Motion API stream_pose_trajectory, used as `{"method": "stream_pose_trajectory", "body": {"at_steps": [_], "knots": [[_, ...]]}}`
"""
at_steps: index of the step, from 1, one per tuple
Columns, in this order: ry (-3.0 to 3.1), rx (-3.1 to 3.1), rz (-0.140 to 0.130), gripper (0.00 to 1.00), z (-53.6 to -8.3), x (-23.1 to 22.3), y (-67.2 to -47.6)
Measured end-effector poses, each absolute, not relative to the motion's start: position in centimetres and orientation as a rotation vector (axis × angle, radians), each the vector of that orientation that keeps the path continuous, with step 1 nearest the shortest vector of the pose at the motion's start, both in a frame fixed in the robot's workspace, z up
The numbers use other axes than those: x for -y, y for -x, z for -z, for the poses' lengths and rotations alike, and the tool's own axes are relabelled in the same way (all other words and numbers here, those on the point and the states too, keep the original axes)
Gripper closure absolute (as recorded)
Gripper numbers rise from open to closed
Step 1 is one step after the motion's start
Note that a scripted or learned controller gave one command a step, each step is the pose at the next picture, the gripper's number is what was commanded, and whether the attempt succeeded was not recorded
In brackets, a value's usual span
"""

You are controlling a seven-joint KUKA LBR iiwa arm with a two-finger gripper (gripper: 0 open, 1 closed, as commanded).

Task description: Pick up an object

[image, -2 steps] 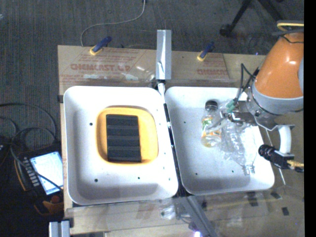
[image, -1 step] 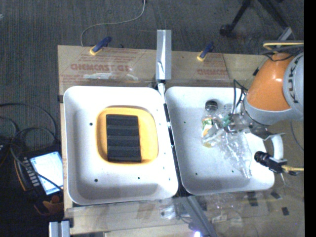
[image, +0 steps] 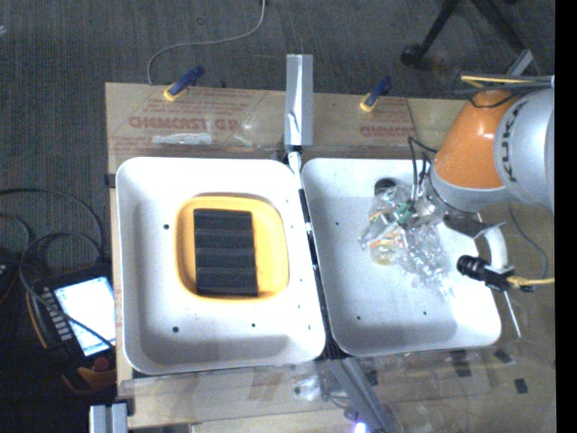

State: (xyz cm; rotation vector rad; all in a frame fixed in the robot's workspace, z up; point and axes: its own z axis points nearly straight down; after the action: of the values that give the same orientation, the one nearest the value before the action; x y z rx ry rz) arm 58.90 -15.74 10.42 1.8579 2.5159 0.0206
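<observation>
Crinkled clear plastic packaging (image: 406,237) lies toward the right bin's (image: 347,318) far-right corner w/ the gripper (image: 416,207) directly over it, grip state can't tell; prob. light, soft, slippery & crushable, so pinch a bunched fold near its middle.

Two candidates for picking. In the left bin (image: 135,269), a yellow sponge (image: 233,247) with a dark ridged scrubbing face turned up, lying flat near the middle, long side running front to back. In the right bin (image: 343,314), a crumpled clear plastic wrapper (image: 406,237) (glinting, edges hard to trace) toward the far right part, beneath the arm's wrist.
</observation>
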Motion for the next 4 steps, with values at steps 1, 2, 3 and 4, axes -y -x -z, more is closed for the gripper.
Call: {"method": "stream_pose_trajectory", "body": {"at_steps": [1,2,3,4], "knots": [[-1.857,-2.513,-0.022,0.00,-10.4,15.8,-59.0],[-1.856,-2.514,-0.026,1.00,-11.3,15.6,-59.0],[-1.824,-2.558,-0.001,1.00,-14.6,20.1,-58.0],[-1.768,-2.597,-0.002,1.00,-21.7,11.8,-61.1]]}}
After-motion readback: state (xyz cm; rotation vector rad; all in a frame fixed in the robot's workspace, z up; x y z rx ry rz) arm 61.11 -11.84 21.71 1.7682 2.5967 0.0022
